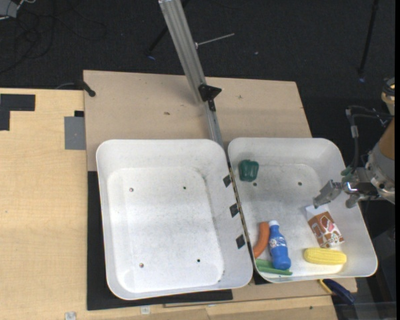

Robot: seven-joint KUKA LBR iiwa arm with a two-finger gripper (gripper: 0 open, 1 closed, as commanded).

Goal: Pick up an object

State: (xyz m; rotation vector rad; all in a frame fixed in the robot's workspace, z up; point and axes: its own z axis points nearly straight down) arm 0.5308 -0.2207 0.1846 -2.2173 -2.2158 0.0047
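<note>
The right bin (290, 155) holds several toys. A green pepper (248, 171) lies near its far left corner. An orange carrot (261, 239), a blue bottle (277, 245) and a green pod (274, 267) sit together by the near left wall. A yellow corn cob (324, 257) and a red-brown carton (325, 229) lie at the near right. My gripper (339, 195) hangs over the bin's right side, just above the carton, open with nothing between its fingers.
The left bin (163, 215) sits beside the right one, with black clips (232, 209) along the shared wall. A slanted metal rail (190, 59) rises behind the bins. The arm (387, 162) enters from the right edge.
</note>
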